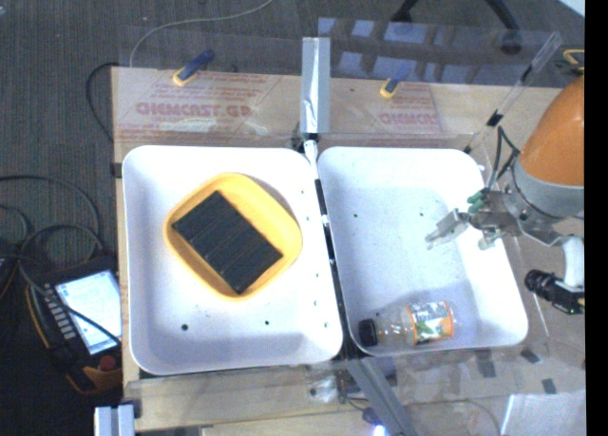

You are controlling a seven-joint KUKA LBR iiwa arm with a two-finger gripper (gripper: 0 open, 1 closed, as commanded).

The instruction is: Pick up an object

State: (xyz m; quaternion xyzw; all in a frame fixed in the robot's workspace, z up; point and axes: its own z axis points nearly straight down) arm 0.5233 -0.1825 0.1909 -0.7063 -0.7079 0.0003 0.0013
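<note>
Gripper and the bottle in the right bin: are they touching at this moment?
Apart. The camera view shows the gripper near the right bin's right wall, while the bottle lies on its side along the near edge, with bare white floor between them.

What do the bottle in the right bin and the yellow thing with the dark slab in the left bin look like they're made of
The bottle looks like clear plastic: see-through, with an orange label and a dark cap. The yellow thing looks like matte moulded plastic or foam, judging by its rounded, dull rim; which one is unclear. The dark slab looks like dull ridged rubber or plastic.
</note>
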